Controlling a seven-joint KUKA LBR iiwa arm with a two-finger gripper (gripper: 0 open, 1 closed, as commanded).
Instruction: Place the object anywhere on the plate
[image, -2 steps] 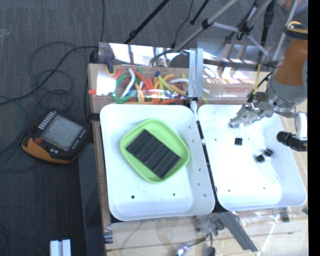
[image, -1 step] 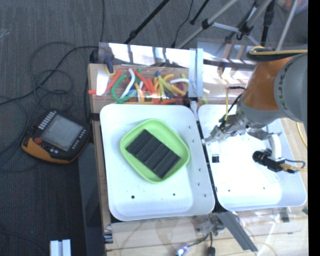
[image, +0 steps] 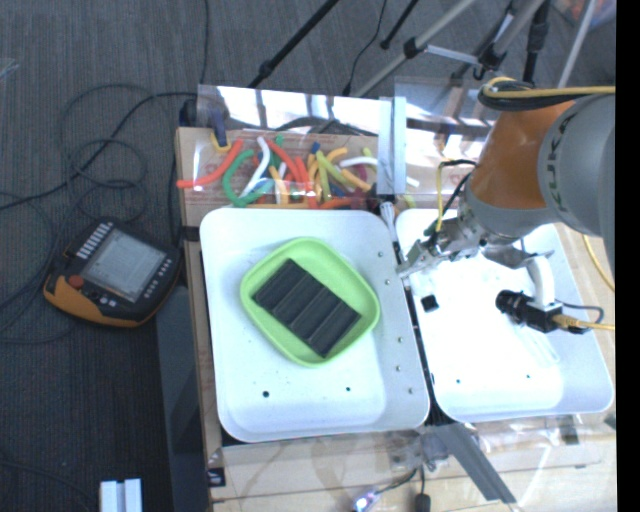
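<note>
A lime-green square plate (image: 262, 268) lies in the left white bin (image: 300, 405). A dark grey ribbed rectangular object (image: 305, 307) rests flat on the plate, covering most of its middle. My gripper (image: 420, 256) hangs over the left edge of the right bin (image: 520, 385), just right of the divide between the bins. It is apart from the plate and the dark object, and nothing shows in its grasp.
The grey and orange arm (image: 540, 160) reaches in from the upper right. A small dark bit (image: 428, 301) and a black cabled part (image: 525, 307) are over the right bin. Coloured tubes (image: 290, 172) are piled behind the bins. A pendant (image: 110, 272) lies on the floor at left.
</note>
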